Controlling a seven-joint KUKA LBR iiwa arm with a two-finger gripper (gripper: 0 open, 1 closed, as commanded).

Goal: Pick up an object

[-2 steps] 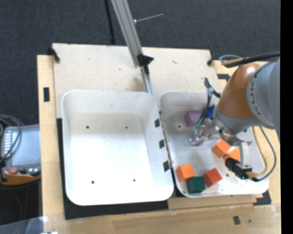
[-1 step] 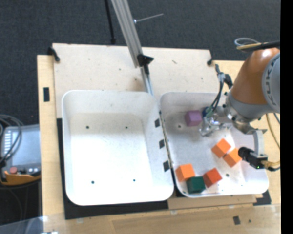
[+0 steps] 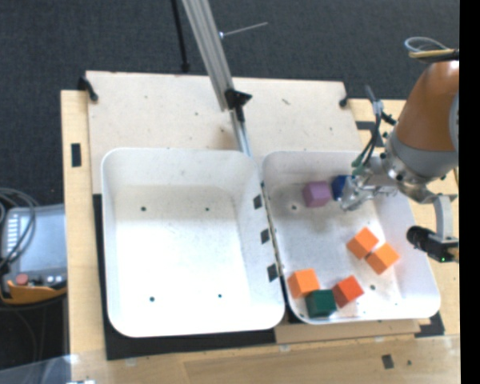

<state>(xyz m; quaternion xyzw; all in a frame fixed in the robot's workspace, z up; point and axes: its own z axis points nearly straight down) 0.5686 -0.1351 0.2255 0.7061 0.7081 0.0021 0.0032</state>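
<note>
Purple block [image 3: 317,194]: small, matte cube in the upper middle of the right bin [image 3: 400,306], sitting flat on the floor. Blue block [image 3: 338,189] touches its right side, at the gripper [image 3: 350,198]; grip state cannot be told. Open floor lies left of and below the purple block. Two orange blocks [image 3: 373,250] touch mid-right; an orange block [image 3: 305,282], green block [image 3: 321,302] and red block [image 3: 348,290] cluster near the front wall. Left bin [image 3: 112,166] adjoins.
</note>
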